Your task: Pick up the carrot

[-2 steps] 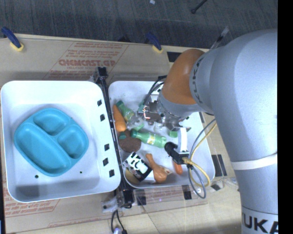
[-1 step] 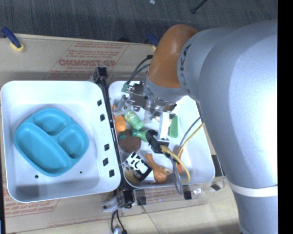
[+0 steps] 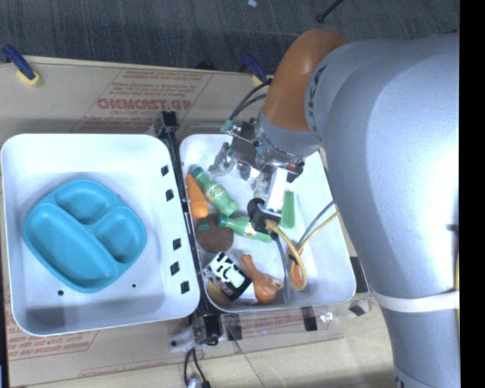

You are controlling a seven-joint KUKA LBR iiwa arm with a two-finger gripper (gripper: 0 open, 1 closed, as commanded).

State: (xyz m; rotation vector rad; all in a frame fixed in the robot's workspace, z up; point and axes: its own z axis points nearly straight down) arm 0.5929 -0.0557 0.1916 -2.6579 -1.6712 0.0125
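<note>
Glossy moulded plastic blue tray [image 3: 82, 231] in smooth white plastic bin [image 3: 32, 156], on printed brown cardboard [image 3: 137, 95].

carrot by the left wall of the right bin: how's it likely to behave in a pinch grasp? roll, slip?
The carrot looks like a smooth, tapered toy, so it could slip or squirt out of a pinch near its narrow end. Its rounded body would probably roll if nudged sideways. It lies against the right bin's left wall with a green bottle alongside, so finger room seems tight.

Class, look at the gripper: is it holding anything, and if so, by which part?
Nothing visibly held. The gripper hovers in the right bin, beside the carrot.
</note>
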